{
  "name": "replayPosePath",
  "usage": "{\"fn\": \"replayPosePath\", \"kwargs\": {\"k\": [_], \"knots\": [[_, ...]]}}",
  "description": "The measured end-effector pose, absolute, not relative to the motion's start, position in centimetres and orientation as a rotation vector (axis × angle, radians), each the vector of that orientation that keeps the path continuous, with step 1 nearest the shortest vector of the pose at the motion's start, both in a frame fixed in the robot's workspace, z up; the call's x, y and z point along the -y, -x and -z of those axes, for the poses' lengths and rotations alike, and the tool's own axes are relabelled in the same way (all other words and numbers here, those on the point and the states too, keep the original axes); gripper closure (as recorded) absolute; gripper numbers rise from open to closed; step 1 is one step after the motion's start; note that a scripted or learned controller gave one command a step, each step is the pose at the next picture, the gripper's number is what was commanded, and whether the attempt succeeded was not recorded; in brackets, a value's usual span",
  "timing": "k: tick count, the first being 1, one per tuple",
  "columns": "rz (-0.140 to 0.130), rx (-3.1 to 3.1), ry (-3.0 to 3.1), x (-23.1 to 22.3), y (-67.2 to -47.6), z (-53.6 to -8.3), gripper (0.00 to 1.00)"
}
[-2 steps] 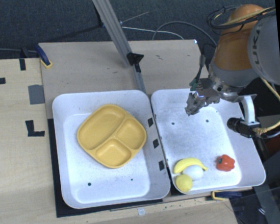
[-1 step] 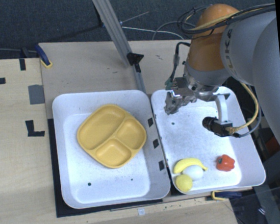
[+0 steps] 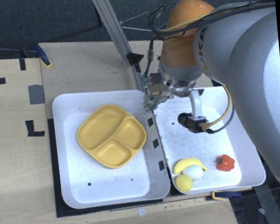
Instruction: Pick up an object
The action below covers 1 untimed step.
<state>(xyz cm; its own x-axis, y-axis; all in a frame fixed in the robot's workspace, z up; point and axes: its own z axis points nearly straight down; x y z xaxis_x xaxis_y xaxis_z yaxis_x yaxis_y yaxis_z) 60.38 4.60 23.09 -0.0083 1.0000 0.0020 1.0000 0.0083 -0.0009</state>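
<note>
1. Gripper (image 3: 151, 102) sits at the top of the divide between the two bins, over the inner rim; finger state cannot tell, too small and cluttered, nothing seen held
2. Left bin (image 3: 66, 140) holds a yellow divided plate (image 3: 111, 135), lying flat and tilted askew, roughly central, well apart from the walls, so an easy reach but a wide, flat thing for two fingers
3. Right bin (image 3: 249, 172) has the small items bunched at the near edge: banana (image 3: 187, 164) resting on a white ball (image 3: 197, 173), lemon (image 3: 184, 182) touching both, red pepper (image 3: 225, 162) apart to the side
4. Judgement: no pick made yet; the red pepper looks the cleanest target since it stands alone
5. Risk: the clustered fruit could shove each other if grabbed
</note>
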Motion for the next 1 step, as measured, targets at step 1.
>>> {"fn": "replayPosePath", "kwargs": {"k": [1], "knots": [[0.001, 2.228, 2.213, -9.93, -62.97, -22.17, 1.0]]}}
